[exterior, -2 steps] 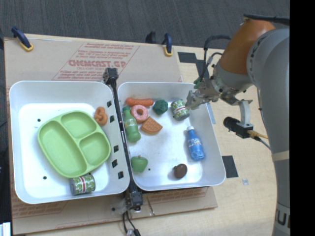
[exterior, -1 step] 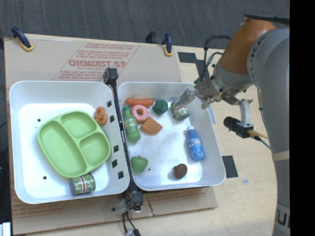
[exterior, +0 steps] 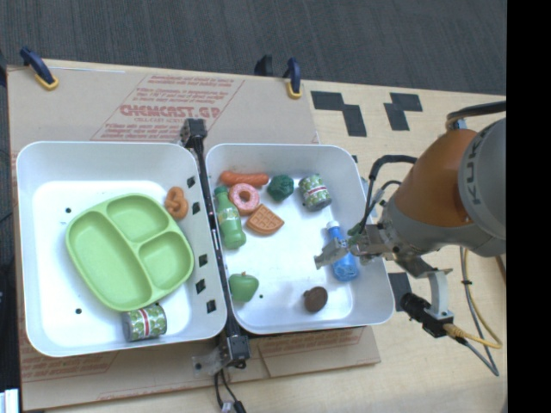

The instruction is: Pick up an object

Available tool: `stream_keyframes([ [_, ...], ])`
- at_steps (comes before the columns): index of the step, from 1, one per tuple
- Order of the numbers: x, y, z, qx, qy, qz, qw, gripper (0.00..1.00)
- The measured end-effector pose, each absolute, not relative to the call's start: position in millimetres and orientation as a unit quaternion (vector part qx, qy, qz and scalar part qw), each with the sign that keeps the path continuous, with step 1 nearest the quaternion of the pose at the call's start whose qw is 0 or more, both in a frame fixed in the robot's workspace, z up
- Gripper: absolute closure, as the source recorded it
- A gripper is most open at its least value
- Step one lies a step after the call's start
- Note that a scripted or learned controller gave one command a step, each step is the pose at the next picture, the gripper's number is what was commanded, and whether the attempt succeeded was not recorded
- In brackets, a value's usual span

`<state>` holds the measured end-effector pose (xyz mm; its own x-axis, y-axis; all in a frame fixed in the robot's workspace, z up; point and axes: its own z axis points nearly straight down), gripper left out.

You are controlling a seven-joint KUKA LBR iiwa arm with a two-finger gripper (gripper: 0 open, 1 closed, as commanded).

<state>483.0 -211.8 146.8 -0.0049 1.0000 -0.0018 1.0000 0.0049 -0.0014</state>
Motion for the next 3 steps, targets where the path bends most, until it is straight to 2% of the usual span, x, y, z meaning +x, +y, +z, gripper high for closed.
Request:
stream_keyframes([
  [1,540.8,-191,101,0.705,0.709,0.0010,0.012,0.00],
  [2,544.2,-193,116,0.704,0.710,0.0026,0.017,1.00],
  [3,544.5,-193,116,0.704,0.710,0.0024,0.018,0.00],
])
